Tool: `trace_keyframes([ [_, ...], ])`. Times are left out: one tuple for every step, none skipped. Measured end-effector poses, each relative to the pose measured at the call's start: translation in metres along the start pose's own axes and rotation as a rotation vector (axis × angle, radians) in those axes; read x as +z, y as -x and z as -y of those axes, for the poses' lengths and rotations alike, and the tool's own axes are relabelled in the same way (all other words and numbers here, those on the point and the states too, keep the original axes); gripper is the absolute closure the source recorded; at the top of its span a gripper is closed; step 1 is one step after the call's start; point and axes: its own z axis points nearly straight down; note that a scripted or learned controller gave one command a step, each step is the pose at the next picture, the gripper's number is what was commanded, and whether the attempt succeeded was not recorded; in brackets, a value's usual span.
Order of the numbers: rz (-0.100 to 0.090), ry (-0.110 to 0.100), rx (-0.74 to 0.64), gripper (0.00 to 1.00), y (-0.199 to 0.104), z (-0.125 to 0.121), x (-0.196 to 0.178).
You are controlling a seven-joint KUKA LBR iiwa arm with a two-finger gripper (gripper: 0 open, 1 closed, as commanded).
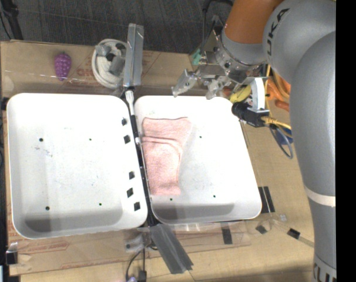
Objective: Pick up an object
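A: Claw (195,86) first. Where is it?

B: Above the far rim of the right shallow white plastic bin (239,157), hanging off the grey arm with the orange band (254,10). Two metal fingers (182,86) spread apart, nothing between them. Open and empty.

A: Step in hand?

B: I'd call it the approach, before any grasp. The claw is raised, apart from the target, no contact.

A: Target?

B: The pink folded terry cloth (163,154), the one loose item in either bin. It lies flat on the floor of the right bin, against the left wall, running from near the far rim to near the front. Top edge is folded over, looks thicker there.

A: Next move calls for what?

B: My judgement: shift toward the near-left, over the cloth, then drop straight down with fingers apart and pinch a fold. Flat fabric gives little to bite on, so the thick folded edge is the better spot. It's close to the divider, so one finger could hit the wall.

A: Left bin?

B: Left shallow white plastic bin (25,157), just bare floor with a few dark dots.

A: Around the bins?

B: Brown cardboard-covered counter (31,60). A small purple grape-like toy (62,65) sits on it behind the left bin, with a coil of white cable (107,63) near it. A grey metal bracket (134,54) stands at the seam between the bins. Yellow and black cabling (251,107) by the wrist. Dark floor beyond.
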Motion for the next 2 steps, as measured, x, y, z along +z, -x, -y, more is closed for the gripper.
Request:
trace_keyframes([
  [0.001,-0.001,-0.005,0.00,0.023,0.016,0.083],
  [0.001,0.004,-0.174,0.00,0.026,-0.001,0.188],
])
